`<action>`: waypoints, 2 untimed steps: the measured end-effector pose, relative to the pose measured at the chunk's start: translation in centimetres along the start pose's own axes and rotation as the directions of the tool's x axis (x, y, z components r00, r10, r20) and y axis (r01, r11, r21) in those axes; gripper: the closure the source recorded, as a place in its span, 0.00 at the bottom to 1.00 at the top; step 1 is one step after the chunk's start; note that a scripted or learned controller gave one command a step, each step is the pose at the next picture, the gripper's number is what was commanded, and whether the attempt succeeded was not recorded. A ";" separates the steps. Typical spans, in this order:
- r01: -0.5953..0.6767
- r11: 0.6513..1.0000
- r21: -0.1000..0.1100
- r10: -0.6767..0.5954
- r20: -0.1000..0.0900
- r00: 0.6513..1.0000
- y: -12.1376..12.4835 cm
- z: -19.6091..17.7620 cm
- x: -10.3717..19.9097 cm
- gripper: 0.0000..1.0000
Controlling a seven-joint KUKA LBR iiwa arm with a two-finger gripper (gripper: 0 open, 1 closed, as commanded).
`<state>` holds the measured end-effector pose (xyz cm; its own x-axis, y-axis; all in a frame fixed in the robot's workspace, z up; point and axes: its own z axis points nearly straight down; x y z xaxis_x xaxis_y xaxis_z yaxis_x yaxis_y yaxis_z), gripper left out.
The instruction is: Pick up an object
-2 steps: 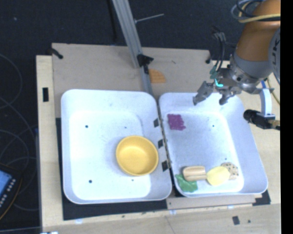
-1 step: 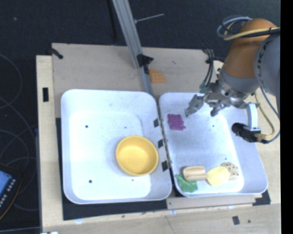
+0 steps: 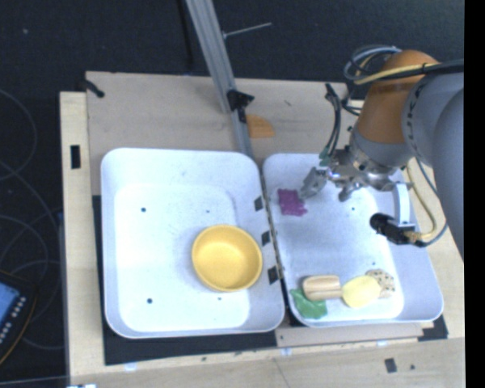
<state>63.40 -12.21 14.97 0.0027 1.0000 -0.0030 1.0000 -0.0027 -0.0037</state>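
Guessing the purple piece [image 3: 292,202] is soft, light, maybe floppy, so pinch across its middle. Gripper [image 3: 323,178] hovers just right of it, jaws look open.

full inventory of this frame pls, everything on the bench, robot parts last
Shallow white plastic bins: 2, white, side by side on the bench.
Round yellow bowl: 1, yellow, left bin, near its right wall.
Small purple block: 1, purple, right bin, upper left part.
Tan wooden cylinder: 1, tan, right bin, lower edge, lying flat.
Yellow lemon-shaped piece: 1, yellow, right of the cylinder.
Speckled beige piece: 1, beige with dark spots, beside the lemon shape.
Flat green piece: 1, green, lower left corner of right bin.
Grey metal post: 1, grey, rising behind the bins.
Two-finger gripper: 1, grey, over right bin, just right of the purple block.
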 end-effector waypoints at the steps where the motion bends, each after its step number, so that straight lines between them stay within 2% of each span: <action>1: -0.001 1.000 -0.004 0.001 0.000 1.000 0.0 4.9 -0.2 0.00; 2: -0.004 1.000 -0.009 0.004 -0.001 1.000 0.2 3.7 -0.2 1.00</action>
<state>63.54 -12.45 11.29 0.0071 1.0000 -0.0023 1.0000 -0.0071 0.0054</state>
